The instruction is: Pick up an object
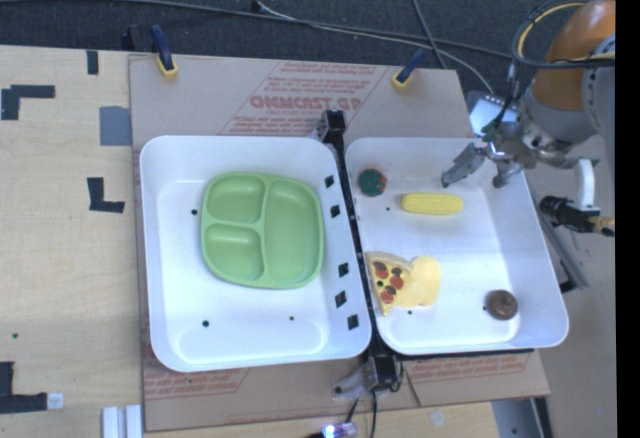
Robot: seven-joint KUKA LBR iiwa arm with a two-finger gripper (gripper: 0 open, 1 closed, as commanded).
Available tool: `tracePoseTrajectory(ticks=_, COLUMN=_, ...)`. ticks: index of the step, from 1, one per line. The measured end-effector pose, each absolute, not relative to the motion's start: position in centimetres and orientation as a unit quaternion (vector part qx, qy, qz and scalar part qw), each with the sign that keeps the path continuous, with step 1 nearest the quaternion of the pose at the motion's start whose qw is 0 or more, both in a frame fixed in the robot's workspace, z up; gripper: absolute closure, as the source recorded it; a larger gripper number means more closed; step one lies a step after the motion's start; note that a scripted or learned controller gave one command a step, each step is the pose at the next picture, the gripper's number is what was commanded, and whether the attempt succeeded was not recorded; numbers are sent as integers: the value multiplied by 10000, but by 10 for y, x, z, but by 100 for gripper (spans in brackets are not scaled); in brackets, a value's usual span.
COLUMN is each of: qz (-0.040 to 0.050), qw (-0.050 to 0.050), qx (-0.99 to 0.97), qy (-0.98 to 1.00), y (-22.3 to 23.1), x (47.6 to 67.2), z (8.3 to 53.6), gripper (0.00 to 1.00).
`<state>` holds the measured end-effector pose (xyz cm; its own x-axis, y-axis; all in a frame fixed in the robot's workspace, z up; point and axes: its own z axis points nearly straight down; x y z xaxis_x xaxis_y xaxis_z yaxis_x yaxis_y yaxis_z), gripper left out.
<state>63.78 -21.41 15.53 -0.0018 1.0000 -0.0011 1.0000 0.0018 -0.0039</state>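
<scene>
On the pale wooden table, a brown cardboard sheet carries two shallow white plastic bins side by side. The left bin holds a light green divided plate. My grey arm with its orange band reaches over the right bin's far right corner, my gripper spread open and clasping nothing, just above the bin floor. Near it lies a yellow toy corn cob. A toy pizza slice on yellow backing rests against the left wall, a small green-and-red ball sits farther back, and a small brown round piece lies near the front right corner.
</scene>
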Motion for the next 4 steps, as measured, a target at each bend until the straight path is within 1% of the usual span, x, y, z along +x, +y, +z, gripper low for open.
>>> tracePoseTrajectory(ticks=1, qz=14, qw=4, qx=-7062, qy=-7080, y=-213, x=645, z=110, gripper=0)
tracePoseTrajectory(ticks=2, qz=12, qw=-10, qx=-7061, qy=-7081, y=-212, x=645, z=84, gripper=0)
tracePoseTrajectory(ticks=3, qz=5, qw=-39, qx=-7055, qy=-7087, y=-213, x=647, z=98, gripper=100)
tracePoseTrajectory(ticks=4, qz=-15, qw=-25, qx=-7063, qy=-7079, y=-209, x=650, z=161, gripper=100)
